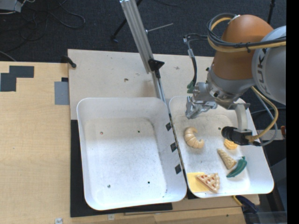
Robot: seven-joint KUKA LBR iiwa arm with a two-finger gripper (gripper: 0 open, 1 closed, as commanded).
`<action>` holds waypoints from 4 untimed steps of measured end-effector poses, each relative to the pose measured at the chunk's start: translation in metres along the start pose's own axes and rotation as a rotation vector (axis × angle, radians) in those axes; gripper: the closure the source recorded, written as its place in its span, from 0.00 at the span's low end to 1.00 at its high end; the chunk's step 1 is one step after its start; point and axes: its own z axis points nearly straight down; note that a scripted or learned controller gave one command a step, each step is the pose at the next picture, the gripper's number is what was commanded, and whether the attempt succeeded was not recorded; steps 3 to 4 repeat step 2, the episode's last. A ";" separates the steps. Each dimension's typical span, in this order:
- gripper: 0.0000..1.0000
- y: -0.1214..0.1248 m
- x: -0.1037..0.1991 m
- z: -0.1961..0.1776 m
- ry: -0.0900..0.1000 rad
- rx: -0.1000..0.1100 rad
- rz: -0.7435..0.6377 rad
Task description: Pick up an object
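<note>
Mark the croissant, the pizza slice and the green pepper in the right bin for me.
croissant (193,138): camera view, middle of its curved body.
pizza slice (209,181): camera view, centre of the topping.
green pepper (237,168): camera view, middle of its body.

A black part of the arm partly hides the yellow piece (230,144).

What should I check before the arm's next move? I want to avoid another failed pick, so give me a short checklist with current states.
1. End effector is above the right bin: ok.
2. Nothing is between its fingers: ok.
3. Finger opening: cannot tell.
4. The croissant, the nearest target, lies apart from the other items: ok.
5. End effector is aligned over the croissant: not ok; it hangs just beyond it, toward the bin's far edge.
6. The pizza slice, cone piece and green pepper lie away from the descent path: ok.
</note>
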 end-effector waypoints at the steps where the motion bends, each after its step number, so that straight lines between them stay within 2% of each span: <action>1: 1.00 -0.022 0.054 0.018 -0.001 0.001 0.000; 2: 1.00 -0.027 0.105 0.021 -0.001 0.000 -0.001; 4: 1.00 -0.027 0.105 0.021 -0.001 0.000 -0.001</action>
